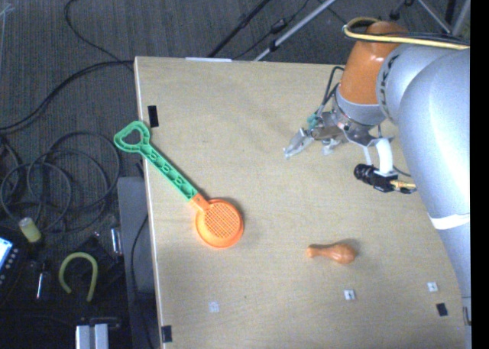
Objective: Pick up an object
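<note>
Small markers: a few tiny pale and dark tags (349, 294) lay scattered along the near edge of the worktop (252, 111), which was a plain tan board rather than anything with walls that I could make out.

Orange piece: a small orange object (334, 252), bulbous at one end and tapering to a thin neck at the other, lay flat on the near right part of the board, apart from everything else.

Sieve: a toy sieve (183, 184) lay slantwise at the left, its round orange mesh head toward me and its green perforated handle running away to a looped end that reached over the worktop's left edge.

Pincer: the pincer (303, 143) hung over the middle right of the board, past the orange piece and well apart from it. Its pale fingers (296, 147) pointed left and looked slightly spread with nothing between them, though they were small and blurred and I would not swear to it.

Arm: the grey arm (428, 134) came in from the right, its orange band (365, 69) just above the wrist, with a yellowish cable looped over the top.

Floor: dark carpet lay beyond and to the left, strewn with black cables (53, 179), and pale stand legs (328, 0) crossed at the far side.
</note>
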`<state>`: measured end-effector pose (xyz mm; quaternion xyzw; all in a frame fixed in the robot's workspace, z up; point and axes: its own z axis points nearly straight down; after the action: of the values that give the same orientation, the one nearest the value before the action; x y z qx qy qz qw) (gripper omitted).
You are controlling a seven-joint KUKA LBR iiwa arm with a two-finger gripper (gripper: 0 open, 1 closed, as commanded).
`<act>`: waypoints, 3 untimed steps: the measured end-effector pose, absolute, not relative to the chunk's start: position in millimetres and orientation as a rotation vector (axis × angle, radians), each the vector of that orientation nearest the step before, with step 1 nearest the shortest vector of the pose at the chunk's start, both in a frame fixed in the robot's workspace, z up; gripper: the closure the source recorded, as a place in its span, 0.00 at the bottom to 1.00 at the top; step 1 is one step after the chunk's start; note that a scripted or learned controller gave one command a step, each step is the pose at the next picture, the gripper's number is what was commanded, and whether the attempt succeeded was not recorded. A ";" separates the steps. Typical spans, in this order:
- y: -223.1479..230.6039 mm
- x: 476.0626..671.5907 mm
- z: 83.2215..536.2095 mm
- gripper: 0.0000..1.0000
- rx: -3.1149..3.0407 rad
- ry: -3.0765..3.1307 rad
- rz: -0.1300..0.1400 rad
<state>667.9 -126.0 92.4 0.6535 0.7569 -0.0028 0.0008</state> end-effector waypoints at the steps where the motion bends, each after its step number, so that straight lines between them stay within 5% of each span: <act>1: -185.4 668.4 110.8 0.00 1.852 2.534 -0.003; 3: -155.3 668.6 84.3 0.00 1.354 2.834 -0.001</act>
<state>668.6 -155.3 84.3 0.4312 0.9023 -0.0002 0.0005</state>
